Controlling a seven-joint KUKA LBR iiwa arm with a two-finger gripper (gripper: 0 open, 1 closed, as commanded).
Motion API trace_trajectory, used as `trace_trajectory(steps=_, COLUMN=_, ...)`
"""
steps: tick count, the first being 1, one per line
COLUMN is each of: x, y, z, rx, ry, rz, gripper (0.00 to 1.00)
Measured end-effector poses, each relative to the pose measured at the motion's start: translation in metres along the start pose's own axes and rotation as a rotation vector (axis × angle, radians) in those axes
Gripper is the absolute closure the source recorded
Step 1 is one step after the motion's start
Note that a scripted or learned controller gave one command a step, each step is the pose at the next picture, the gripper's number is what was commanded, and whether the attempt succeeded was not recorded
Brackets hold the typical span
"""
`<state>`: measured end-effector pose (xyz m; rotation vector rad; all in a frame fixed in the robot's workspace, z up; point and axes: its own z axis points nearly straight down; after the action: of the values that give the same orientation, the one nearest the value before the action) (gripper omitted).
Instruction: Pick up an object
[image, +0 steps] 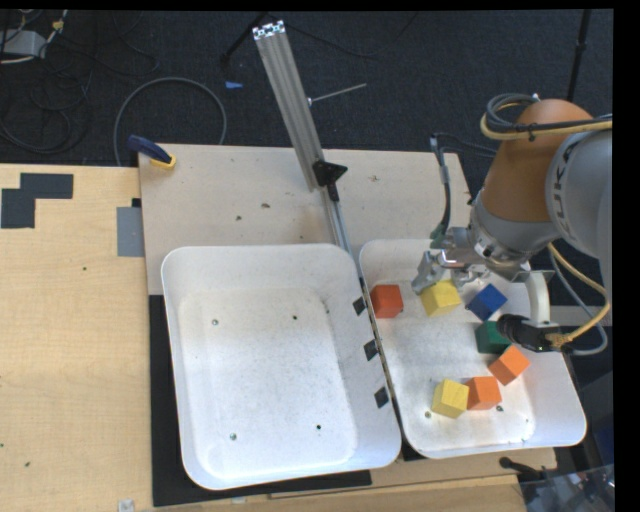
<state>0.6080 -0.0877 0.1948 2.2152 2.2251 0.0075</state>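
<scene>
The arm (560, 190) reaches in from the right, its grey body bent downward over the right bin (560, 420), with the orange band on its upper part. Its wrist points down and leftward. The gripper (447, 268) hangs low over the bin's far end, just inside its back rim.

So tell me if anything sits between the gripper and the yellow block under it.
Nothing visible does. The gripper hangs right over the upper yellow block in the right bin. The blue block lies close on one side and the red block on the other, both apart from it.
</scene>
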Motion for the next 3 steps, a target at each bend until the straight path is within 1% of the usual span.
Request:
trace_trajectory(steps=1, x=0.089, y=0.038, z=-0.021, rx=0.004, ry=0.002, rz=-0.003, gripper=1.00)
trace_trajectory(steps=2, x=0.144, y=0.006, z=0.007, rx=0.014, ry=0.000, rz=0.000, gripper=1.00)
trace_trajectory(steps=3, x=0.176, y=-0.023, z=0.006, rx=0.012, ry=-0.001, rz=0.002, gripper=1.00)
